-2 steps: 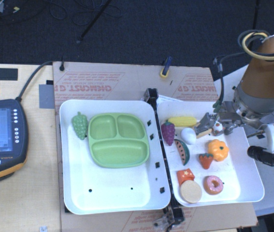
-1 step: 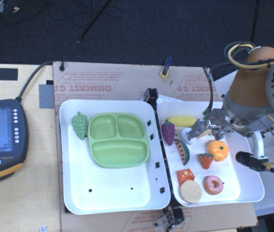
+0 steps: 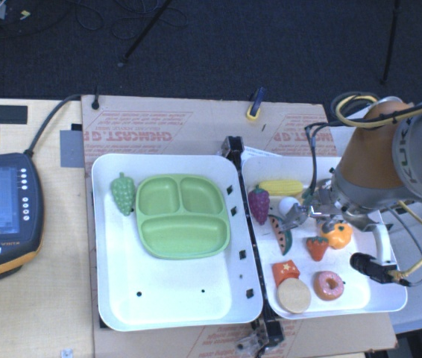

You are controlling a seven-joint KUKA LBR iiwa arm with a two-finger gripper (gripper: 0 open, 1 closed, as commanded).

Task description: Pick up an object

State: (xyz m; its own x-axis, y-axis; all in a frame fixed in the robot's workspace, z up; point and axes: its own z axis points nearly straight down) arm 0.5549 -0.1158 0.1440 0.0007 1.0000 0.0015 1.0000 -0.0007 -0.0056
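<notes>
The left white bin [image 3: 114, 289] holds a green divided plate [image 3: 183, 216] and green toy grapes [image 3: 122, 193]. The right white bin [image 3: 390, 298] holds toy foods: yellow corn [image 3: 279, 188], purple grapes [image 3: 259, 203], a pink doughnut [image 3: 329, 285]. The gripper [image 3: 308, 213] hangs above them; whether its jaws are spread cannot be told.

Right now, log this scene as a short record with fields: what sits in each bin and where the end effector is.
left bin: green divided plate, green grapes beside its left edge
right bin: purple grapes, corn cob, watermelon slice, strawberry, orange fruit, red block, round biscuit, pink doughnut
end effector: low over the right bin, near the watermelon slice
outside bins: teach pendant at far left
</notes>
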